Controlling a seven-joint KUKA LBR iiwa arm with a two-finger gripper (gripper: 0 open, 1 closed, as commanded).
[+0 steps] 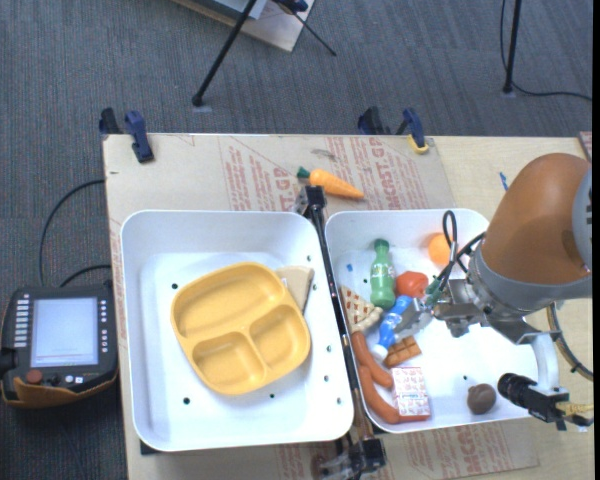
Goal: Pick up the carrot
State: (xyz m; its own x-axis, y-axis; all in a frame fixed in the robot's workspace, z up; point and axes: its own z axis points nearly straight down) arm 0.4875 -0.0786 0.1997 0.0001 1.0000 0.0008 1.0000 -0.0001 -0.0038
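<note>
While I watch the overhead feed, the biggest thing is the worktop (230,163), cardboard-covered, carrying two white bins side by side. The left bin (140,368) holds a yellow divided plate (238,326) with a pale wedge-shaped piece (298,286) tucked at its upper right edge. The right bin (460,423) is partly covered by the arm (540,233), orange band uppermost, reaching in from the right and sitting over the bin's right half. The pincer (442,313) is below the wrist near the bin's middle; I cannot tell from this angle whether it is released or clenched, and I see nothing between its tips. The carrot (335,182) is not in either bin: it lies on the worktop just behind the gap between them, green top pointing left, well apart from the pincer. In the right bin I see a green bottle (381,272), a red tomato-like piece (412,283) beside it, an orange round piece (439,250) near the arm, a blue item (394,321), sausages (373,376) along the left wall, a small printed carton (411,392) and a brown ball (481,398). A teach pendant (58,343) sits on the floor to the left.
</note>
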